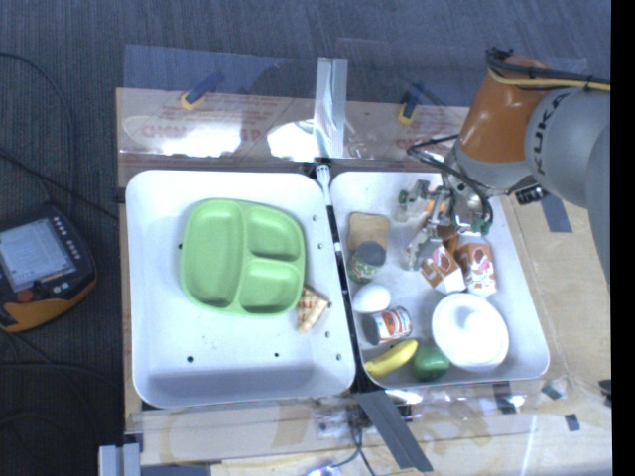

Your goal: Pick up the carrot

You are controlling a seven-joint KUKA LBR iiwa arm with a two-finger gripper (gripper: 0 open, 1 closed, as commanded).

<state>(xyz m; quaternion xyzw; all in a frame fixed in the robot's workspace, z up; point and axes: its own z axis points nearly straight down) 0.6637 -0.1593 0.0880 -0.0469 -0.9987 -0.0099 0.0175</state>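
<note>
Reaching in from the right over the right bin [536, 337], the grey arm with orange band [501, 117], gripper [437, 221] low in the far part of that bin. Hard to make out in the clutter, but an orange sliver at the gripper, likely the carrot [434, 206], just beyond the cartons [461, 266]; whether held, impossible to judge. Crowded all through this bin: toward the divider from the gripper, a tan block [368, 228], a dark-lidded jar [368, 259], a white egg [373, 297]; nearer the front rim, a tin can [394, 323], banana [390, 357], green fruit [431, 363] and white bowl [469, 330]. Little free floor, mostly along the far wall. Across the divider, in the left bin [159, 365], a green divided plate [241, 256] with a small pastry-like piece [312, 309] at its near-right corner, and wide bare floor along the front and left edges.
</note>
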